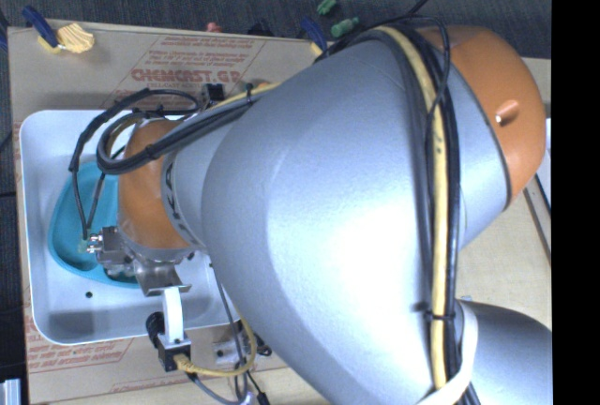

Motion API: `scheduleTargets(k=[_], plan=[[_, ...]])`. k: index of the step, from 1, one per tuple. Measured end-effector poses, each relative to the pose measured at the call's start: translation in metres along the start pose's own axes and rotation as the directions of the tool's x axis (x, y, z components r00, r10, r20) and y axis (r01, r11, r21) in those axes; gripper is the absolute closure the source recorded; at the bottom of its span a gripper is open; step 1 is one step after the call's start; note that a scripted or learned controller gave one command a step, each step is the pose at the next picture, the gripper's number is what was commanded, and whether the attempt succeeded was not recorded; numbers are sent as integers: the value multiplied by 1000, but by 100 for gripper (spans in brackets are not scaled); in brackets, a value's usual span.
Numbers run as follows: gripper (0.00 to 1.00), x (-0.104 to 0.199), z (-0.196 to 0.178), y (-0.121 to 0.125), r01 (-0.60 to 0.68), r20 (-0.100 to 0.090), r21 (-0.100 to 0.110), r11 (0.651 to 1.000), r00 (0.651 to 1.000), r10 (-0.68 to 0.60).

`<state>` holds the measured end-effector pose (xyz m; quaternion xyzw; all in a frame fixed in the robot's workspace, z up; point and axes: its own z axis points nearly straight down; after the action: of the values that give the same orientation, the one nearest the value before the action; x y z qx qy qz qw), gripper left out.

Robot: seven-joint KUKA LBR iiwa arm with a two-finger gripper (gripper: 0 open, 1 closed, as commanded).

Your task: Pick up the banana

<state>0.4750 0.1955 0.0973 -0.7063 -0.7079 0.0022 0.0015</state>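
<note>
As it leans in from the right, arm: grey bulk with orange band, bent low so the wrist points into a bin.
Worktop: brown printed board under the bin.
White bin: shallow, on the left, under the wrist.
Teal dish: lies in the bin, just beside the wrist.
Tool: low over the bin; cannot tell whether released or clenched.
Banana: hidden; probably beneath the arm, which would explain the reach.

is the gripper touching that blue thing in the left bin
Cannot tell. In the camera view the arm's wrist hides the gripper where it overlaps the blue object.
</note>
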Motion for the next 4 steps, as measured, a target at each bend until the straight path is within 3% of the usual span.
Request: scheduleTargets(k=[1,2,3,4], plan=[[100,0,-10,0,5,1,4,1000,1000,-5],[100,-53,-74,0,-81,-1,-1,997,997,81],[100,-235,-165,0,-303,-2,-3,953,953,303],[100,-183,-93,-1,-91,-2,1,996,996,91]])
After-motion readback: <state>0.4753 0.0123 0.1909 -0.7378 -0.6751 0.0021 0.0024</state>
